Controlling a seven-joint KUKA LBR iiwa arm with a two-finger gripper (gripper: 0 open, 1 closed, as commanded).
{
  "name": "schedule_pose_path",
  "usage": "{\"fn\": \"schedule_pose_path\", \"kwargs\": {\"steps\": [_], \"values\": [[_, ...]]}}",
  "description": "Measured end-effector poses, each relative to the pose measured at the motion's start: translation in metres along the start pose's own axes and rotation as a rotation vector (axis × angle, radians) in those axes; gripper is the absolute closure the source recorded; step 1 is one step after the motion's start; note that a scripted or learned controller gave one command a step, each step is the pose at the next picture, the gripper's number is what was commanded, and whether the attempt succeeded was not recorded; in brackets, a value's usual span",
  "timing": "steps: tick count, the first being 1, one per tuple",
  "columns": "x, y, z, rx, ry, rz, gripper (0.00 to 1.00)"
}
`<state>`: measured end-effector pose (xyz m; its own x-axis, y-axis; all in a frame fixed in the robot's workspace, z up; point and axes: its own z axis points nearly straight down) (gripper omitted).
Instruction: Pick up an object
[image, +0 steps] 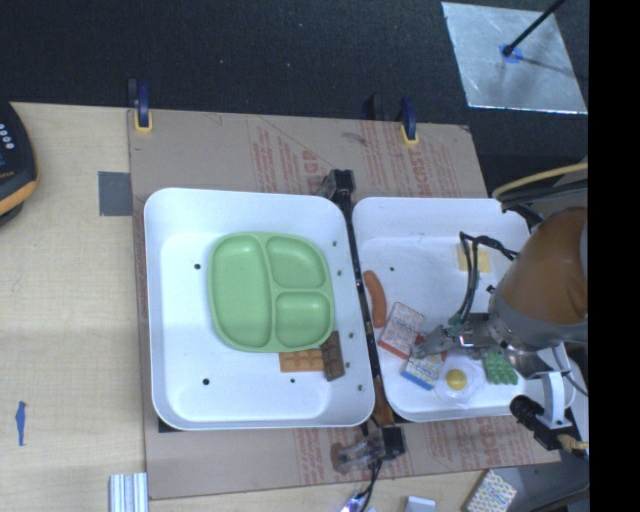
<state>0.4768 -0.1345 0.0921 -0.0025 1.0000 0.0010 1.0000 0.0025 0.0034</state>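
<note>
While the gripper (447, 338) hangs low in the right bin (420, 215), finger state unclear, packets (402, 328), a sausage (375, 297) and a green toy (499, 369) crowd it.

A plate (270, 291) is set in the left bin (170, 300), blocks (312, 360) just before it. A sausage (375, 298) and packets (402, 328) are laid in the right bin (420, 215).

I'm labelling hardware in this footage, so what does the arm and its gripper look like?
The arm is a bulky, rounded body: a broad orange-brown band above, grey metal below towards the wrist. Thin dark cables loop from it over the right bin. The gripper is a small dark metallic piece at its tip; finer markings are too blurred to read.
</note>
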Motion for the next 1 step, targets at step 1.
{"fn": "schedule_pose_path", "kwargs": {"steps": [1], "values": [[-0.002,0.0027,-0.0143,-0.002,-0.001,-0.006,1.0]]}}
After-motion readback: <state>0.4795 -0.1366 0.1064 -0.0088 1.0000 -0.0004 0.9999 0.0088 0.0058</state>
